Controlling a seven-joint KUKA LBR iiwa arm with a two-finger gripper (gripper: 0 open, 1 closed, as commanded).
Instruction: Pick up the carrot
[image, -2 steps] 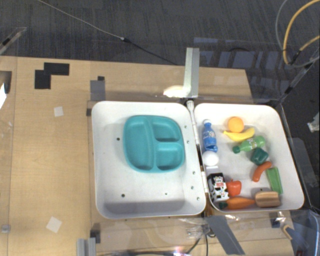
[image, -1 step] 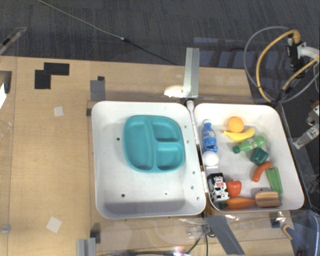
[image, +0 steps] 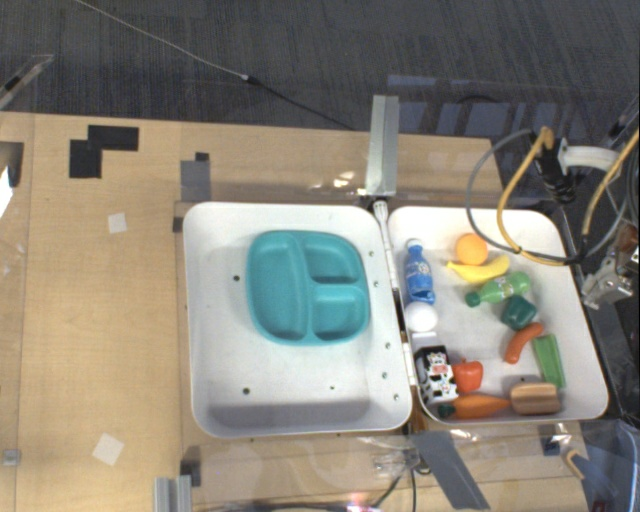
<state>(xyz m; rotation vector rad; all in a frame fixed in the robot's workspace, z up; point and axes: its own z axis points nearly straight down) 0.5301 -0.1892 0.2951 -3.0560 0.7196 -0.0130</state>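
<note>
No legible text; blue bottle (image: 418, 274) label too small to read.

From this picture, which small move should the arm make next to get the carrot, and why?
Probably bring the gripper leftward and toward the bench's near edge until it is above the carrot. The carrot lies flat along the near wall of the right bin, between the cow toy and the bread, while the gripper sits at the bin's right rim, far from it.
</note>
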